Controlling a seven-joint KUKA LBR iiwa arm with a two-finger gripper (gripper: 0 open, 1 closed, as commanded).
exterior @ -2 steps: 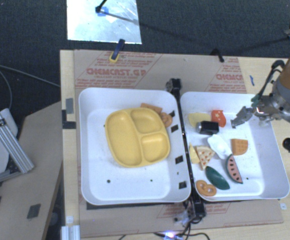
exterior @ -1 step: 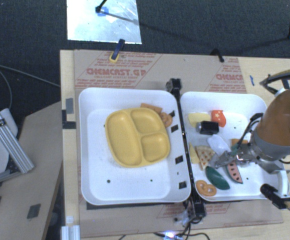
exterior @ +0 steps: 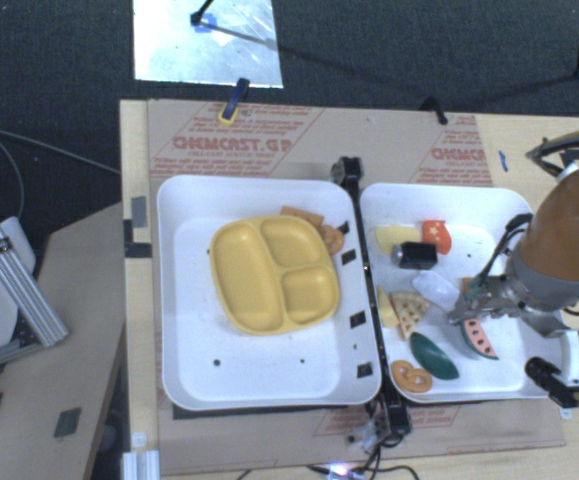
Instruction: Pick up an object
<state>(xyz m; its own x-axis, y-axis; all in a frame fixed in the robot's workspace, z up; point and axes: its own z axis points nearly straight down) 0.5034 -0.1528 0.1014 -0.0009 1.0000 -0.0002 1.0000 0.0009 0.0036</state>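
Pincer [exterior: 472,308]: low in right bin [exterior: 489,203], just left of watermelon slice [exterior: 479,338]; finger state cannot tell.
Left bin [exterior: 184,268]: yellow divided tray [exterior: 272,273].
Right bin, near side: green piece [exterior: 434,356], pretzel [exterior: 410,376].

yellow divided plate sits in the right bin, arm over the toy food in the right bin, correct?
Not quite. The camera view shows the yellow divided plate in the left bin, not the right. The arm is over the toy food in the right bin, as you said.

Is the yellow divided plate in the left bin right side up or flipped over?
Right side up: the yellow divided plate shows its three hollow compartments facing the camera, lying flat in the left bin.
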